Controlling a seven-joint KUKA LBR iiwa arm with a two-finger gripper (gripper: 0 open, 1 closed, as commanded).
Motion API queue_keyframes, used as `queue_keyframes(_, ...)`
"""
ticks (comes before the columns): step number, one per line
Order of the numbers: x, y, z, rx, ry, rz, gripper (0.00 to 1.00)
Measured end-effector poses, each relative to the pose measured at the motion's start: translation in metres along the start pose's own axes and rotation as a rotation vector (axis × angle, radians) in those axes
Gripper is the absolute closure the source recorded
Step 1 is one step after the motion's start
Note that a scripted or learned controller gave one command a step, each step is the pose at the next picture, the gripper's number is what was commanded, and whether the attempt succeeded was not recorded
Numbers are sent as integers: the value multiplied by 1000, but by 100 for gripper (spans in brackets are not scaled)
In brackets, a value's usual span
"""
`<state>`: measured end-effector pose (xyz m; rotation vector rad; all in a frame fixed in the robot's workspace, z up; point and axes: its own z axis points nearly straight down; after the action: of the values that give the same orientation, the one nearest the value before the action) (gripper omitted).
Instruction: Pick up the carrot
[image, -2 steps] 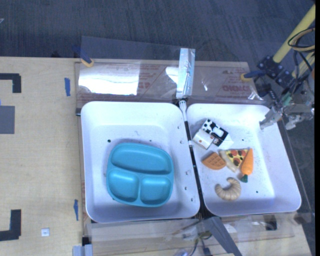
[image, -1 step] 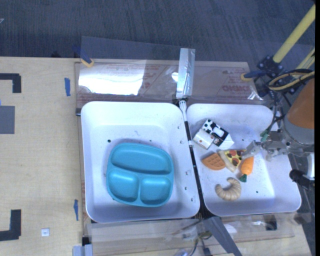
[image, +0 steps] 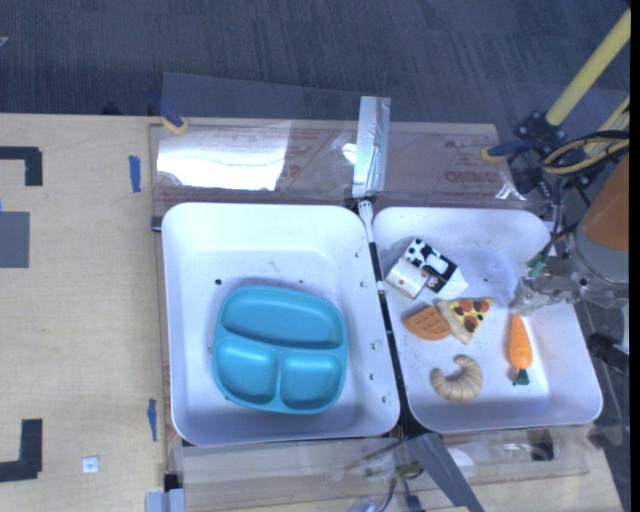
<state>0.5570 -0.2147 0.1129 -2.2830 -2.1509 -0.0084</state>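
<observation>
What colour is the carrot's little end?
Green, on an orange carrot, seen in the camera view.

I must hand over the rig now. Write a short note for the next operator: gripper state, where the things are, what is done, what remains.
Gripper: at the right bin's right side, just above the carrot's top end; nothing seen held.
Carrot: lies in the right bin, beside the pizza slice and croissant.
Blue tray: in the left bin.
Done: gripper is near the carrot.
Left: grasp and lift it.
</observation>
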Motion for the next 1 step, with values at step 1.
queue_keyframes(1, 14, -74, 25, -6, -8, 165, 100)
